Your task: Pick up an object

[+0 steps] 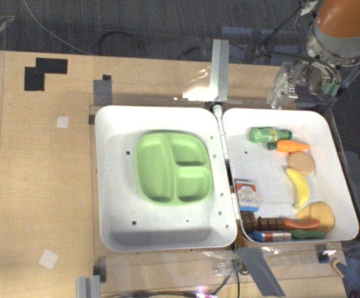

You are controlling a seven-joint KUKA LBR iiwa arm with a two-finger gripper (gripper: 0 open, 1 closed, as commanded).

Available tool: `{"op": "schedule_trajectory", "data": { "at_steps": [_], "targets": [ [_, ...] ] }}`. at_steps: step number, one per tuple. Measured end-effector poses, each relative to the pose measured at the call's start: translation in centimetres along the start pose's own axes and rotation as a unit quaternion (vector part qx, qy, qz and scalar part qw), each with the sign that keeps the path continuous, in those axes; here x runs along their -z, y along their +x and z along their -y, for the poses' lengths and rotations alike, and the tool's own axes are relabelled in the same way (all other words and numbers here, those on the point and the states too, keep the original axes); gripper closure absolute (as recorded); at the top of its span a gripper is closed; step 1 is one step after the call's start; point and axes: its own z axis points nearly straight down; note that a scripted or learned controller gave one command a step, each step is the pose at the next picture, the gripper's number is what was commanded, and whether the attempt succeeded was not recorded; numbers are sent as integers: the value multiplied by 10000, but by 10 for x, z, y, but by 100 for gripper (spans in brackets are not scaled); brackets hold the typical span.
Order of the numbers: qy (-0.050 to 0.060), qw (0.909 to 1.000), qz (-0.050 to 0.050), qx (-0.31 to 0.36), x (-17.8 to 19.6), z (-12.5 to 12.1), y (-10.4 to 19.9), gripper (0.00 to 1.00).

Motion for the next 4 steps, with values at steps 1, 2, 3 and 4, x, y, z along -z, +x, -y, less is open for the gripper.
{"op": "schedule_trajectory", "data": {
  "at_steps": [1, 2, 3, 4],
  "targets": [
    [-5, 9999, -9, -114, -7, -63, -3, 100],
    [-8, 9999, 54, -122, 7, -61, -5, 100],
    [12, 9935, -12, 1142, -8, -1, 38, 100],
    [13, 9692, -8, 2461, -20, 70, 25, 100]
  ]
}}
